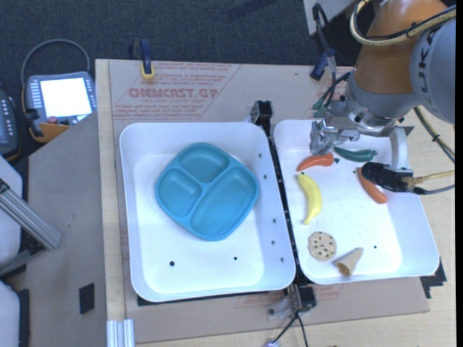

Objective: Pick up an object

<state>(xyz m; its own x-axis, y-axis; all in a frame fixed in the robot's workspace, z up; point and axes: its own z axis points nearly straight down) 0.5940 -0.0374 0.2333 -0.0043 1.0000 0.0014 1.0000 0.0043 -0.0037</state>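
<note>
- Outside the bench's left edge: handheld pendant (64, 97) with a lit white screen and a looped grey cable.
- Bench board (108, 194): pale, with red lettering across its far strip; yellow-and-blue clamp (147, 58) at the far edge, near the far left corner.
- Left bin (145, 266): shallow, white, seated on the board's left half.
- Blue divided plate (207, 190): three compartments, flat in the left bin, nearer that bin's far side than its near rim; nothing lying in the compartments.
- Black clips along the seam between the two bins, one at the far end (262, 111) and one at the near end.
- Right bin (412, 237): shallow, white, touching the left bin along the seam.
- Orange toy pepper (316, 162): toward the right bin's far left corner, just beneath the gripper.
- Toy banana (312, 197): near the right bin's left wall, just nearer than the orange pepper, apart from it.
- Chocolate-chip cookie (321, 246): toward the near left corner of the right bin.
- Ice-cream cone (349, 260): tan, on its side, just right of the cookie by the near rim.
- Gripper (323, 139): low over the right bin's far left area, directly above the orange pepper; finger state cannot be judged, no grasp confirmed.
- Green toy pepper (354, 152): just right of the gripper, partly covered by the wrist.
- Red-orange toy piece (373, 190): toward the right bin's right side, its far end under a black fitting.
- Arm (394, 45): grey with an orange section, over the right bin's far right corner.
</note>
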